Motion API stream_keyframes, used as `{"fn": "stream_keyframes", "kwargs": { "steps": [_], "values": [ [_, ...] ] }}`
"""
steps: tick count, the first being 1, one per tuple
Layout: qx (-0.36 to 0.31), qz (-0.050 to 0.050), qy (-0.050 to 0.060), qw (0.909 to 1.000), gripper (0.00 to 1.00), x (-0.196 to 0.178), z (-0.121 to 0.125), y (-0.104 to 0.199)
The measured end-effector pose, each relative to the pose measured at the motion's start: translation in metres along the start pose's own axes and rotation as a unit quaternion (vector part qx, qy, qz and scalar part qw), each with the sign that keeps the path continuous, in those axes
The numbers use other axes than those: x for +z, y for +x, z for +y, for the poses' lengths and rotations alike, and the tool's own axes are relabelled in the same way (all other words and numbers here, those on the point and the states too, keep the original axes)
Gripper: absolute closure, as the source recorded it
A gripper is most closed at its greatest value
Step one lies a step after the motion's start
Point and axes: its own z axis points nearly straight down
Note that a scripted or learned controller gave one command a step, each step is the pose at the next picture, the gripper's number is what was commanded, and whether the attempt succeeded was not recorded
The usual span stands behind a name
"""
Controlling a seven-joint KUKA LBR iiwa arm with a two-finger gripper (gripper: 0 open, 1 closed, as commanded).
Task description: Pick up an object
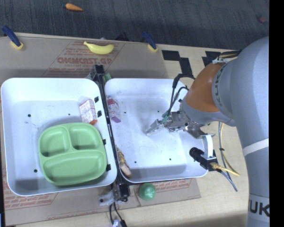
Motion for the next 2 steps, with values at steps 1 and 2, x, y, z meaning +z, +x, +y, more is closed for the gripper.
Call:
{"fn": "stream_keyframes", "kwargs": {
  "steps": [1,2],
  "values": [
    [-0.002,0.0,0.001,1.0,1.0,-0.01,0.0,0.0],
    [0.0,0.0,0.0,1.0,1.0,-0.027,0.039,0.06]
  ]
}}
